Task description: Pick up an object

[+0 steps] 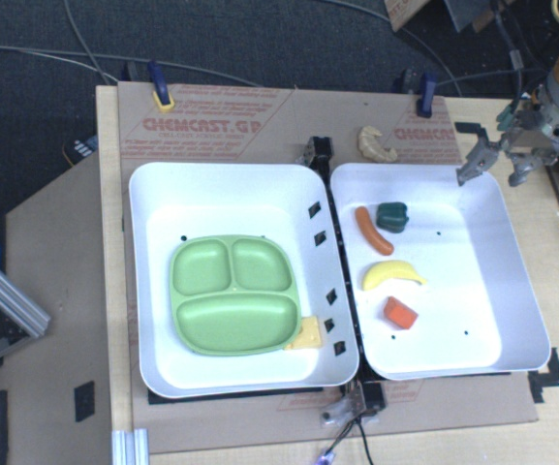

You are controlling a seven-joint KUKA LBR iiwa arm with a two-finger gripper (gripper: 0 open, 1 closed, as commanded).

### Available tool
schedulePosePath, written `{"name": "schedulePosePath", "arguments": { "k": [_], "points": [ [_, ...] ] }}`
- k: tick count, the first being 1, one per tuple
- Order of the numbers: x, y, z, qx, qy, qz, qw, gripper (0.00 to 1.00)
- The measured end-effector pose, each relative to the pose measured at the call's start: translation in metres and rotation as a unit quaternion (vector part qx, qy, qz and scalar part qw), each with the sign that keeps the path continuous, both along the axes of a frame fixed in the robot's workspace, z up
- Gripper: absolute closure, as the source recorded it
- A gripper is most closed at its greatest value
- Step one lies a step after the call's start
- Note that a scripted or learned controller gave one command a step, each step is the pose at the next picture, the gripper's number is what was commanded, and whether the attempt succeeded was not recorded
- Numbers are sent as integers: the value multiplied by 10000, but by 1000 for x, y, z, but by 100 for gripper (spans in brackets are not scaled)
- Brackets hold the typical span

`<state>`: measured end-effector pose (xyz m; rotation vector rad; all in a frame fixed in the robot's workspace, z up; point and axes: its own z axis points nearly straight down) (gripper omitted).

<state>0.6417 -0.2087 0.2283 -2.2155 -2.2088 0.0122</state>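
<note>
The claw (497, 165) hangs at the upper right of the view, above the far right corner of the right bin (521, 289). Its two fingers (472, 167) stand apart, open, and nothing is between them. It touches none of the objects.

The things to pick lie in the left half of the right bin, well apart from the claw. A dark green pepper (391, 216) is nearest the far side, and just beside it, on its left, lies an orange carrot (373, 231), slanted. Below them is a yellow banana (391, 275), curved, and nearer the front edge a small red-orange block (400, 312). None of these four is touching the bin's wall.

The left bin (153, 260) holds a light green divided plate (234, 294) with three compartments — two small ones at the far side and one wide one at the near side. A pale yellow piece (307, 334) lies against the plate's right front corner; I cannot tell what it is.

On the desk (114, 260), behind the two bins, a beige lumpy object (377, 142) rests outside them, near the far left corner of the right bin. Two clamps — one blue and yellow (160, 85), one blue (425, 92) — grip the far edge of the board.
</note>
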Motion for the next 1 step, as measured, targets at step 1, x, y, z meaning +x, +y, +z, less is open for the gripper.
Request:
{"name": "schedulePosePath", "arguments": {
  "k": [1],
  "points": [
    [3, 1, 9, -17, -73, 17, 10000, 0]
  ]
}}
